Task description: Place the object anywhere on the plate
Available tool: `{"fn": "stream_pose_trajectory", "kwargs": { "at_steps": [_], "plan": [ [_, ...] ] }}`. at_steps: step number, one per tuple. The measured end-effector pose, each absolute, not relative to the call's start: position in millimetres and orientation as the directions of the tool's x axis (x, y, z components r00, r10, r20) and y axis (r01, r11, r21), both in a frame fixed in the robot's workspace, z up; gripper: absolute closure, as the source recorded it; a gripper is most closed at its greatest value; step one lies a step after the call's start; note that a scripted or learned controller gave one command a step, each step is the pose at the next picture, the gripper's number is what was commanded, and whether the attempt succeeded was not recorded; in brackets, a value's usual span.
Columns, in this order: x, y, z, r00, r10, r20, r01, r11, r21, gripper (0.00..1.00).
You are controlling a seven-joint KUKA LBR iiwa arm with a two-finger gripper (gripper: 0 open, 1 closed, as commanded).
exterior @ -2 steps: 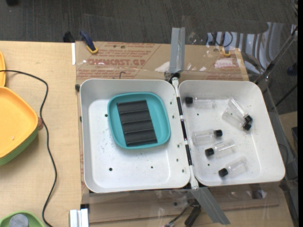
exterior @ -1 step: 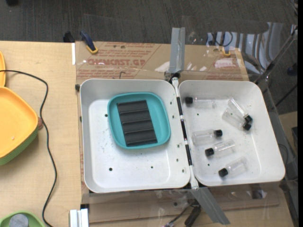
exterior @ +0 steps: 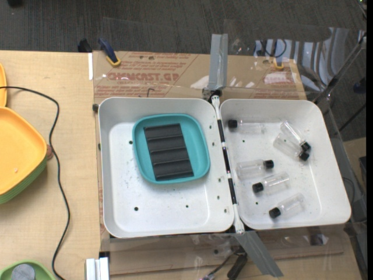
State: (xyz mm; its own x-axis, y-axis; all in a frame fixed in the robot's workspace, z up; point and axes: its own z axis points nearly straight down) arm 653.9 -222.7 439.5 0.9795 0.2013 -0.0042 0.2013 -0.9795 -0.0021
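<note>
Bench inventory, near edge to far.

1. Left bin [exterior: 116, 209], white, shallow. Holds item 3.
2. Right bin [exterior: 326, 214], white, touching the left bin along a centre seam [exterior: 224, 156]. Holds 5 clear vials with black caps, all lying on their sides and apart from one another:
   - vial 1 [exterior: 288, 205], nearest, cap toward the left bin, long axis slanting up to the right;
   - vial 2 [exterior: 271, 183], just beyond, same slant, cap left;
   - vial 3 [exterior: 254, 167], close to the seam, nearly level, cap right;
   - vial 4 [exterior: 291, 137], far right, steeply slanted, cap toward the near side;
   - vial 5 [exterior: 245, 125], farthest, level, cap left, near the seam.
3. Plate [exterior: 201, 156], teal, rounded square, in the far half of the left bin. A black ridged insert [exterior: 168, 151] covers its middle.
4. Cardboard sheet [exterior: 151, 74], printed, behind both bins.

Object to place: judged to be 1 of the vials; which 1 cannot be told. None lies on the plate.

Key relation: every vial lies right of the plate, across the seam, on the side the arm enters from. The carry therefore runs leftward over the seam. Vials 3 and 5 give the shortest crossing.

Gripper: state cannot be told.
</note>
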Motion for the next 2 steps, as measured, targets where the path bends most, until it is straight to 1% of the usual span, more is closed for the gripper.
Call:
{"fn": "stream_pose_trajectory", "kwargs": {
  "at_steps": [2],
  "plan": [
    [653.6, -223.1, 439.4, 0.980, 0.200, -0.004, 0.200, -0.980, -0.002, 0.00]
  ]
}}
